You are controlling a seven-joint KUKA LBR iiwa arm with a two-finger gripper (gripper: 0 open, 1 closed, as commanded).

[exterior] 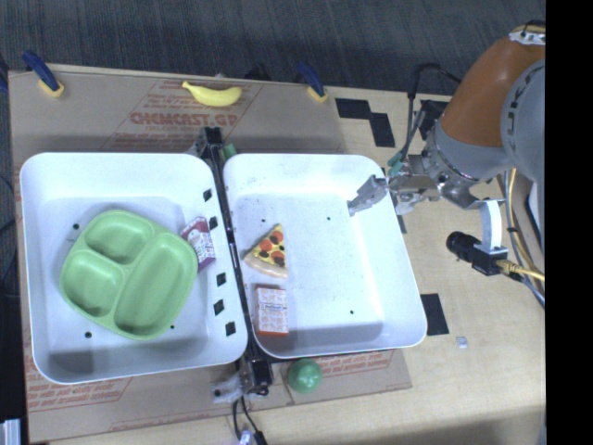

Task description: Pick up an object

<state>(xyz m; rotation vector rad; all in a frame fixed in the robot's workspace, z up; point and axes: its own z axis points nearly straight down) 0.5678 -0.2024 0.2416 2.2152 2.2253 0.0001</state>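
A pizza slice toy (269,251) lies in the right bin (371,290), near its left wall. Just below it rests a small orange packet (271,310). In the left bin (46,248) sits a green divided plate (128,272), with a dark red wrapper (199,240) at its right. My gripper (368,194) hangs over the right bin's upper right rim, apart from all the objects, and nothing shows between its fingers.
A yellow banana (213,93) lies on the cardboard behind the bins. A green ball (303,375) rests on the cardboard in front of the right bin. Blue clamps (43,72) hold the cardboard's back edge. The arm's body fills the right side.
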